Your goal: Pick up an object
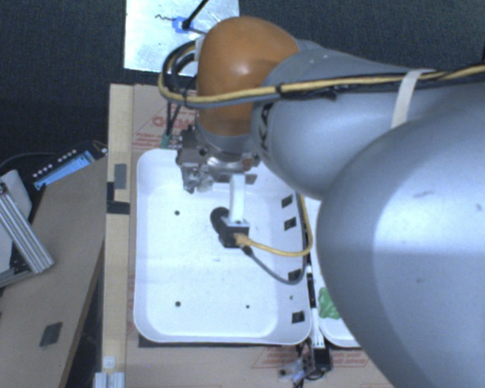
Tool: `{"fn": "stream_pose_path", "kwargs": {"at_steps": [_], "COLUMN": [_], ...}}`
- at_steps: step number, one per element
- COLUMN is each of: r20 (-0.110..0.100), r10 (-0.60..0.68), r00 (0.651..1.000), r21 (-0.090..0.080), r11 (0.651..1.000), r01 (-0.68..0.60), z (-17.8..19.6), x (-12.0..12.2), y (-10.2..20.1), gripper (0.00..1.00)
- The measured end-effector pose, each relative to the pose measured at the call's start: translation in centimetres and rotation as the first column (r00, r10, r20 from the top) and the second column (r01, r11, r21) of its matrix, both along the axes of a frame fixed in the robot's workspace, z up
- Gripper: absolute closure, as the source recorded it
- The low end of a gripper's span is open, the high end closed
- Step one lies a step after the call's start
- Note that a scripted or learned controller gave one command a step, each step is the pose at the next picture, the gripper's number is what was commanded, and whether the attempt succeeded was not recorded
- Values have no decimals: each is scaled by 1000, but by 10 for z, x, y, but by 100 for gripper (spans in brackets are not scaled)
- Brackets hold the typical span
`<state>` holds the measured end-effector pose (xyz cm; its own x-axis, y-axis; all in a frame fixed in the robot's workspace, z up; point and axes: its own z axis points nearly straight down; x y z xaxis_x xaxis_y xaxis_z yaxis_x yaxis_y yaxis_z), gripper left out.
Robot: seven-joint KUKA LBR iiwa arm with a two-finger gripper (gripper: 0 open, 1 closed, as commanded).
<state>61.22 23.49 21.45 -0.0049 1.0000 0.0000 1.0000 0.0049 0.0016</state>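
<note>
Counting from the left: two shallow white bins, smooth plastic with rounded corners. The left bin (158, 307) is in full view, its floor marked by three small dark dots (178, 303). The right bin (336, 333) is mostly covered by the arm (404, 224), a smooth grey shell with one glossy, domed orange band (238, 58). One green patch (326, 302) lies in the right bin beside its left wall, towards the near end; possibly something leafy, shape unclear. One gripper (199, 178), bare metal, hangs over the left bin's far end. Whether it is open or closed, or holding anything, cannot be told from this angle. Four black tabs (290, 225) line the divide between the bins. The bench (113, 304) is tan board.
</note>
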Motion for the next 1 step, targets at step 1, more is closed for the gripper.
{"fn": "stream_pose_path", "kwargs": {"at_steps": [1], "r20": [5], "r10": [-10], "r00": [1000], "r21": [-2], "r11": [1000], "r01": [10], "z": [50], "x": [9], "y": [-76], "gripper": [100]}}
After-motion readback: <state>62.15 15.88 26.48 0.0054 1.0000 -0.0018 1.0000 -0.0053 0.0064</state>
